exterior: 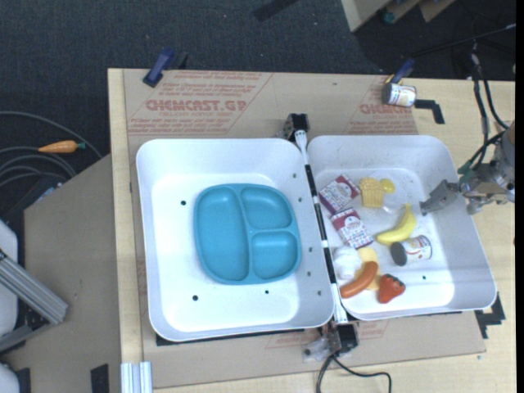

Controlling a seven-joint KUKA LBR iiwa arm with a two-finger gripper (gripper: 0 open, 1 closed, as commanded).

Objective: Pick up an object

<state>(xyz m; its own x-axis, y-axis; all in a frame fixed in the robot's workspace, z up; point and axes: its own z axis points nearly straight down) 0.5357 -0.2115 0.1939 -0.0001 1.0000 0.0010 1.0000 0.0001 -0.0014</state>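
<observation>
Currently the pincer [438, 196] sits at the right edge of the frame, over the right rim of the right bin [467, 256], with nothing between its fingers. Can't tell from this angle whether it's wide or narrow; the tip is small and dark against the bin wall.

Step in hand, as I read it: approach. No target is engaged yet.

Candidates are all in the right bin, clustered toward its left and centre:
- banana [398, 228], mid-bin, nearest the pincer
- small can [416, 248] just below the banana, close to touching it
- yellow corn-like piece [375, 190] toward the upper part of the bin
- two red-and-white packets [344, 211] along the left wall
- sausage [359, 280] and strawberry [391, 287] at the lower part, near each other
- white round item [345, 259] just above the sausage

The left bin [164, 187] holds a blue divided plate [246, 232]; not relevant to the pick unless it's chosen.

Next move, my judgement: travel left and down into the bin, then descend on one item with clearance. The banana looks the easiest reach, but the can beside it could get nudged. The corn piece stands more apart, so it's the cleaner grasp. The sausage/strawberry cluster is tight; there's a risk of closing on two things or neither.
</observation>
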